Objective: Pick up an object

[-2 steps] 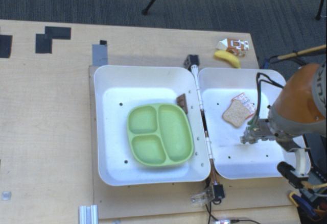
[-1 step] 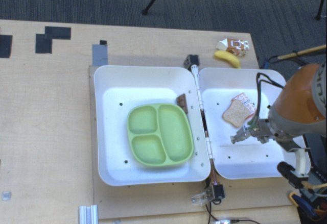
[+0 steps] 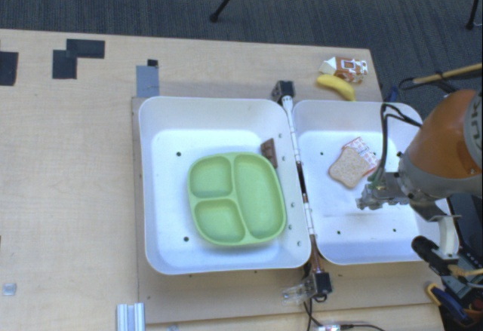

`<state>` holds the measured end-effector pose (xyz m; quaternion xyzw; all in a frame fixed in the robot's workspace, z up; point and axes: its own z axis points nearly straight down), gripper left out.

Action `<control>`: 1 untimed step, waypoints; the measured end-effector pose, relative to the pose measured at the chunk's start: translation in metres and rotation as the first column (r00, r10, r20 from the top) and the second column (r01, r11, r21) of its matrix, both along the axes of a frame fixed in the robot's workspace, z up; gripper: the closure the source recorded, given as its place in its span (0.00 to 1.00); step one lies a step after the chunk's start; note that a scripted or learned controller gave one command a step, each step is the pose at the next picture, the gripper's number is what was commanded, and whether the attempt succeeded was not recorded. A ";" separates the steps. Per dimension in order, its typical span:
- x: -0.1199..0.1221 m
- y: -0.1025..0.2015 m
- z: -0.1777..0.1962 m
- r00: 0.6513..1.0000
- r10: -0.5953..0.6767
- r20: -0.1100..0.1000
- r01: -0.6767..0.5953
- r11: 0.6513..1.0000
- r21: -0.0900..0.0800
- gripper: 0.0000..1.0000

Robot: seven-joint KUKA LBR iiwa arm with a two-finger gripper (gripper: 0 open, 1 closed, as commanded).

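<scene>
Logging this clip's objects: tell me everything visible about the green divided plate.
The green plate is pale green, looks like plastic, a rounded rectangle with three compartments: two smaller ones on its left side, one long one on its right. It lies flat, slightly rotated, on the floor of the left bin, toward the lower right. Nothing lies in it.

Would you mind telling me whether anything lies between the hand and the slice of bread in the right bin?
Nothing visible does: the hand hangs just beside the slice of bread, with bare bin floor between them.
</scene>
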<state>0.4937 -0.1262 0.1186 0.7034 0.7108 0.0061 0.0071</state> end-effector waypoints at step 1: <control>0.000 0.000 0.000 1.000 0.000 0.000 0.000 1.000 0.000 0.00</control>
